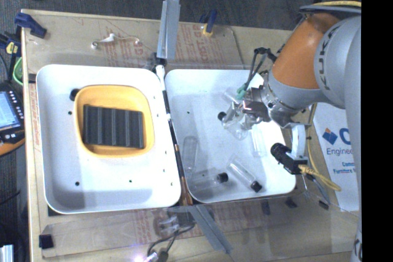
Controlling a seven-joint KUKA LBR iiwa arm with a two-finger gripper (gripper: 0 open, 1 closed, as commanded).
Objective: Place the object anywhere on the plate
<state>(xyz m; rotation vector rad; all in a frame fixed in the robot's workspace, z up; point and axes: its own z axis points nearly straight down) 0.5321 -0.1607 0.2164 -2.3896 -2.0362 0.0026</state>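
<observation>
A yellow plate [110,95] lies in the left bin [55,175], and a dark ridged block [114,126] rests on its middle. My gripper [236,115] is low over the upper middle of the right bin [202,92], far right of the plate. Clear, shiny material sits at its tip, and I cannot make out whether that is a separate thing. Several clear tubes lie in the right bin: one [190,153] by the left wall, one [258,143] just below the gripper, and two with black caps [245,174] [215,179] near the front wall.
The grey arm with its orange band [301,61] covers the right bin's right side. A metal bar [167,24] stands behind the seam between the bins. Blue clamps [209,20] sit on the bench's back edge. A black handset [9,113] lies at far left.
</observation>
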